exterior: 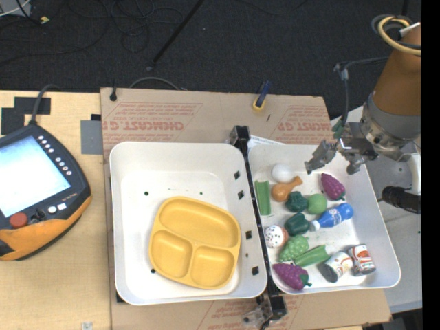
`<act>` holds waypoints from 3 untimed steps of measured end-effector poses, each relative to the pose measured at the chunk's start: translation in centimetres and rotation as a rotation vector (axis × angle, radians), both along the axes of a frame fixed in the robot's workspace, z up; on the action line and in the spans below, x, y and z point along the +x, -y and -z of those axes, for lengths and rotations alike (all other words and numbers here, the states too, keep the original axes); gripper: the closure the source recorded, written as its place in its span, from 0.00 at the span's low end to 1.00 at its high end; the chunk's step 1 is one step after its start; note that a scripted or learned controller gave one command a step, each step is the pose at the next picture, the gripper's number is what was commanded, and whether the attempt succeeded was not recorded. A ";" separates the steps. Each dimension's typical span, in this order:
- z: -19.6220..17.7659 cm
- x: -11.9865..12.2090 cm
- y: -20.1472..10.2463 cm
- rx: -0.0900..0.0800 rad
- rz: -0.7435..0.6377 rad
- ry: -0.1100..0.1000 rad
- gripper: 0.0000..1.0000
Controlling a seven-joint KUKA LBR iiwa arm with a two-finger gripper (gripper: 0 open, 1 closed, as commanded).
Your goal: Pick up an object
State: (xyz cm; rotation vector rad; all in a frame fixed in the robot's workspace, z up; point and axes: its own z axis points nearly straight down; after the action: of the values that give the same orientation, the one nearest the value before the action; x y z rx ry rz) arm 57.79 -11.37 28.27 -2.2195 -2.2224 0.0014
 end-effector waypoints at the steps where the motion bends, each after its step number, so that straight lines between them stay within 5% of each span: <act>1: -1.3 -2.7 -5.8 0.003 -0.004 -0.003 0.00; 2: -2.1 -2.7 -5.4 0.002 0.002 -0.005 1.00; 3: -9.7 -6.0 -11.7 0.003 -0.006 0.006 1.00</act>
State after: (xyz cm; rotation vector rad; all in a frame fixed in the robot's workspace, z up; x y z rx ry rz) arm 51.80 0.32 37.94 -2.2137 -2.2310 -0.0080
